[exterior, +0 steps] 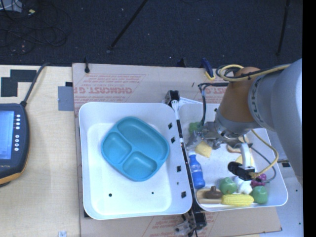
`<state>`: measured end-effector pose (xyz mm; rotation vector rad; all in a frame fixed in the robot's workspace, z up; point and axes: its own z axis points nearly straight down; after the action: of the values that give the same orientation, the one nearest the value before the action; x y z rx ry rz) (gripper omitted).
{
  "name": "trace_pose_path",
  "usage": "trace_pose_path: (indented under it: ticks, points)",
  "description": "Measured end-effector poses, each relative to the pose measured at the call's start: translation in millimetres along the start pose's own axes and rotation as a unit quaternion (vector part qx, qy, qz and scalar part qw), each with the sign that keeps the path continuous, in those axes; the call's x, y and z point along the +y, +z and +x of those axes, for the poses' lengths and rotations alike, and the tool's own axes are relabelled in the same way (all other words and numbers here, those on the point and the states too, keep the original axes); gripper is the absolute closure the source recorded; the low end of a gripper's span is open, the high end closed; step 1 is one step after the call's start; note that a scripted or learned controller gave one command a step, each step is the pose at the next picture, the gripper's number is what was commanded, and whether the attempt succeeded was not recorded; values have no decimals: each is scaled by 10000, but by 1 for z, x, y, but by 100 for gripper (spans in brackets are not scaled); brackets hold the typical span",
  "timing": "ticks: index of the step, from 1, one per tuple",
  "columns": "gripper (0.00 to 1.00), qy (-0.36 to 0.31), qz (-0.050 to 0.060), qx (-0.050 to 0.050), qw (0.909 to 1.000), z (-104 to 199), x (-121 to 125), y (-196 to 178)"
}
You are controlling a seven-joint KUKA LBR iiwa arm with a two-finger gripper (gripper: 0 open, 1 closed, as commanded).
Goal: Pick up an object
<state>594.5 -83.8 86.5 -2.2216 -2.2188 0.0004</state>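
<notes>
— Bench (47,132) first: looked crowded in right bin (283,194). Spotted gripper (216,141) low by yellow wedge (203,150), near bottle (196,172).
— Open or closed? Gripped anything?
— Could not tell either. Feared shoving wedge under bottle, or grabbing nothing; blamed tight clutter.

Light falls evenly from above on the two shallow white plastic bins (91,132), which read bright, near blown out along their rims. The teal compartmented plastic plate (134,148) shows a soft sheen and a faint shadow under its lower edge. The dark carpeted floor (148,23) across the top of the frame is dim and grainy. The picture is slightly soft throughout, with small items at lower right smeared together.
</notes>
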Motion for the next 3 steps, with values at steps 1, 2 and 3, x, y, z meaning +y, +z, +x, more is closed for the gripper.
trace_pose_path:
  ticks: [1, 2, 3]
  points:
    - [0, -28, 9, 2, 10000, -10, 44, 1]
    - [0, -2, -2, 1, 10000, -12, -11, 0]
    - [0, -17, 6, -5, 10000, 2, 34, 1]
